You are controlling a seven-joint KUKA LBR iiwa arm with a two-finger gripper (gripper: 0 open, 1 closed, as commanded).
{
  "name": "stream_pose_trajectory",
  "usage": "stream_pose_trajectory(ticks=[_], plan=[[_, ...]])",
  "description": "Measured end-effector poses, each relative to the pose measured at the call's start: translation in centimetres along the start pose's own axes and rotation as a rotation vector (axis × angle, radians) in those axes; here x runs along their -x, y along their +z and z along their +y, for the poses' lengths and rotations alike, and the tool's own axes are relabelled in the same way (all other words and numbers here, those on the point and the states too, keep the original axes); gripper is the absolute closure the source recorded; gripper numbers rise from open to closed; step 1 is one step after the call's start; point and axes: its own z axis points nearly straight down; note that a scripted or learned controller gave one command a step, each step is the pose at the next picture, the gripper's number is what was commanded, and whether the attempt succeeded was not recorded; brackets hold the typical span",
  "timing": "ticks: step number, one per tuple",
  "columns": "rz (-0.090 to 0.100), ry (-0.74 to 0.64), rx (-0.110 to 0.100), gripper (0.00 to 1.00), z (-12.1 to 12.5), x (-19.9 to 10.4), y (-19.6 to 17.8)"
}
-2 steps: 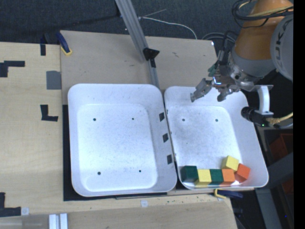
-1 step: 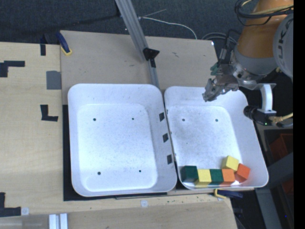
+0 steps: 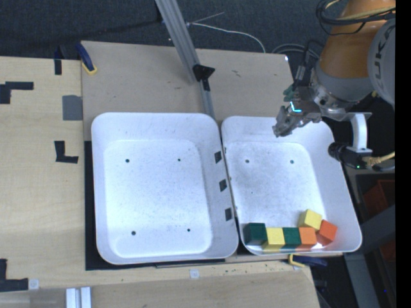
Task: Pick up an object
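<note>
Hanging over the far rim of the right bin [image 3: 334, 172], the pincer [image 3: 284, 128] carries nothing, and its state cannot be told from here. The blocks [image 3: 290, 233], green, yellow and orange, huddle touching one another in that bin's near corner, well apart from the pincer.

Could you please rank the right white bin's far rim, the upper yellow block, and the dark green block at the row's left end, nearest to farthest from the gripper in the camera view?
1. Far rim of the right white bin: directly beside the gripper.
2. Upper yellow block: near right corner of that bin, atop the row.
3. Dark green block: left end of the row along the near wall, slightly farther.
</note>
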Motion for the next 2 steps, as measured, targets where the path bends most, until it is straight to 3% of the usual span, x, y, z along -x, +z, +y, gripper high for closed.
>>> stream_pose_trajectory(ticks=[1, 2], plan=[[-0.003, 0.013, -0.005, 0.0, -5.5, 8.5, 3.9], [-0.001, 0.002, 0.0, 0.0, -5.4, 6.5, 4.0]])
